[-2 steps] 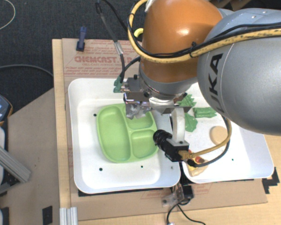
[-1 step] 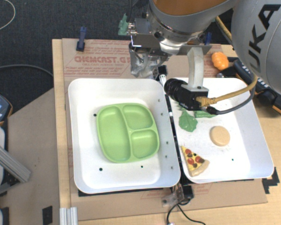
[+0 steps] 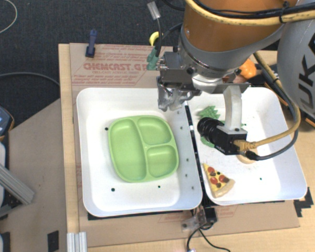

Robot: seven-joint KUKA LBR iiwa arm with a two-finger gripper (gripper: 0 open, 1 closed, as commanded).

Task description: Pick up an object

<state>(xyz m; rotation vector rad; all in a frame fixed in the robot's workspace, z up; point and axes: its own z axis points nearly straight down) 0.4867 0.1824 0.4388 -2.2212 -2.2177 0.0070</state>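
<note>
My gripper (image 3: 169,100) hangs over the back of the left bin (image 3: 92,140), close to the divider between the two bins and just behind the green divided plate (image 3: 143,148). Nothing shows beneath it except bin floor. The plate lies flat in the middle of the left bin. In the right bin (image 3: 281,167), a toy pizza slice (image 3: 219,180) lies at the front left corner. A green leafy piece (image 3: 209,111) sits near the back, partly hidden by the arm's black attachment (image 3: 216,135). A tan round object (image 3: 247,158) peeks out beside the yellow cable.
The grey arm with its orange band (image 3: 236,14) covers the back of the right bin. An orange object (image 3: 248,69) shows behind it. A yellow cable (image 3: 275,135) loops over the right bin. Cardboard (image 3: 115,62) lies behind the bins.
</note>
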